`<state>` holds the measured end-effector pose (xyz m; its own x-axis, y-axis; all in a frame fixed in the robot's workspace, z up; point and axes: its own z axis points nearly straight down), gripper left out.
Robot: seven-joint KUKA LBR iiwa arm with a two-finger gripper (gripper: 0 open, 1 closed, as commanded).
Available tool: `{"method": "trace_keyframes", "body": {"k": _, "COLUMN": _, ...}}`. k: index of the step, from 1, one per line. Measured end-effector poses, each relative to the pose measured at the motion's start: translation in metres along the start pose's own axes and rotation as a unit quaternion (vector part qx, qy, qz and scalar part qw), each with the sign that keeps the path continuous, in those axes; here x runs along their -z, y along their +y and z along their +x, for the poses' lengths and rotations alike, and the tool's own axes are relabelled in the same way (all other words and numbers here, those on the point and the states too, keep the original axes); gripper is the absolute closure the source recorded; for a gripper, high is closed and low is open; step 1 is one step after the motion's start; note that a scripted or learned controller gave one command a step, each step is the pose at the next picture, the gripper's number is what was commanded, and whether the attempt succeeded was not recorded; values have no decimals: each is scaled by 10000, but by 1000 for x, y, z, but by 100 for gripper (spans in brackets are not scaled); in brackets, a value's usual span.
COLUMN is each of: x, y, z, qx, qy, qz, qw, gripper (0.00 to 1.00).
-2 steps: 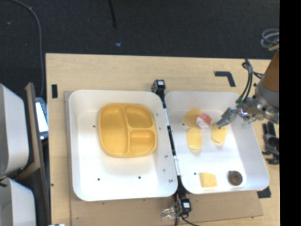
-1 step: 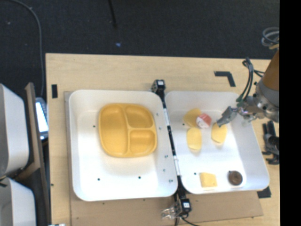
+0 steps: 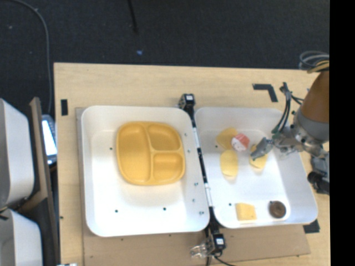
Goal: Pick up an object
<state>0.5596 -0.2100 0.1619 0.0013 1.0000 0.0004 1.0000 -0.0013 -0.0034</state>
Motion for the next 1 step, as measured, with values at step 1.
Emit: {"method": "trace_keyframes", "body": {"k": 1, "x": -43, "y": 0, "z": 4, "qx": 4, "qy": 0, "qz": -4, "qw": 10000, "gripper": 0}}
